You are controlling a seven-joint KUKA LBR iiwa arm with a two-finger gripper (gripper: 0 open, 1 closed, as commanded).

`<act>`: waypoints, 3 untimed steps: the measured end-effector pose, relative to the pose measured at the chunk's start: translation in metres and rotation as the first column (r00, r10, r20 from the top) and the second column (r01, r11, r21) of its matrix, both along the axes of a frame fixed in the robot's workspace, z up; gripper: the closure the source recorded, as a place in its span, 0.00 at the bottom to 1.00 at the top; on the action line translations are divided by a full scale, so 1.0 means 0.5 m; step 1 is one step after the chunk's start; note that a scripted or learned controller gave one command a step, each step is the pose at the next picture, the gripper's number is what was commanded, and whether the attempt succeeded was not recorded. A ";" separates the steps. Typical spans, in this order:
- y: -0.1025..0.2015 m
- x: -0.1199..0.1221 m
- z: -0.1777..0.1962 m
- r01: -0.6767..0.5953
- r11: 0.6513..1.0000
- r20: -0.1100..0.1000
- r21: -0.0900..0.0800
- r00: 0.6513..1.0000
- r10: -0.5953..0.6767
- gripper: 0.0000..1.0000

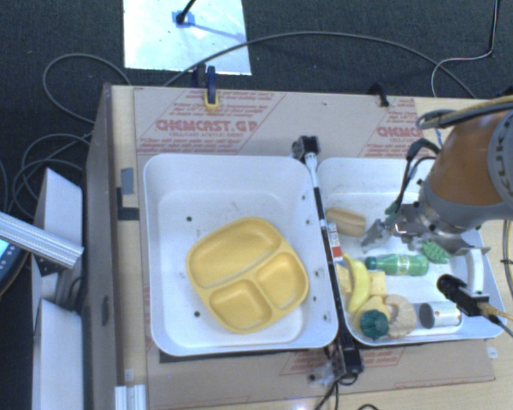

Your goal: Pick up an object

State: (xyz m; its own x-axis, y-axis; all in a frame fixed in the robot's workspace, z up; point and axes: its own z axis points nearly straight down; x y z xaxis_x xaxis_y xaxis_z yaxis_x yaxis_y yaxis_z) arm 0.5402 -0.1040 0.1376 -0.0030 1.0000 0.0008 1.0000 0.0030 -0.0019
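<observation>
Bench: cardboard-topped bench [239, 122] w/ two shallow white bins side by side.
Left bin: left bin [167, 229] carries a yellow divided plate [246, 273], three compartments, lying flat near the middle. No small items seen in it.
Right bin: right bin [359, 178] has all the pickable clutter, bunched along its near edge.
Arm: grey w/ orange band [462, 173], over the right bin from the right side.
Gripper: gripper [383, 231] low over the bin, between the tan roll and the bottle. Fingers look slightly spread, nothing between them.
Candidates: green bottle [399, 265] on its side, just below-right of the gripper; tan roll [348, 221] just to its left; banana [357, 287]; teal round piece [374, 323]; small can [434, 316]; green bumpy toy [434, 252], partly under the wrist.
Progress: judged early — approach made, no grasp yet, nothing lifted. All items rest on the bin floor.
Left to do: pick a target (bottle or roll seem nearest), close on it, raise it clear of the bin.
</observation>
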 end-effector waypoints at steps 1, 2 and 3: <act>0.032 -0.074 -0.041 0.004 1.000 0.007 -0.003 1.000 -0.004 0.00; -0.015 0.116 -0.106 0.000 1.000 0.004 -0.002 1.000 0.000 0.00; -0.074 0.086 0.063 0.001 1.000 0.006 -0.003 1.000 -0.001 0.00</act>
State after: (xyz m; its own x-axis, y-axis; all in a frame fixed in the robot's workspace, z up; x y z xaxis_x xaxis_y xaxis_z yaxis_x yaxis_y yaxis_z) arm 0.5834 -0.1411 0.1693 -0.0017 1.0000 -0.0019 1.0000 0.0017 0.0043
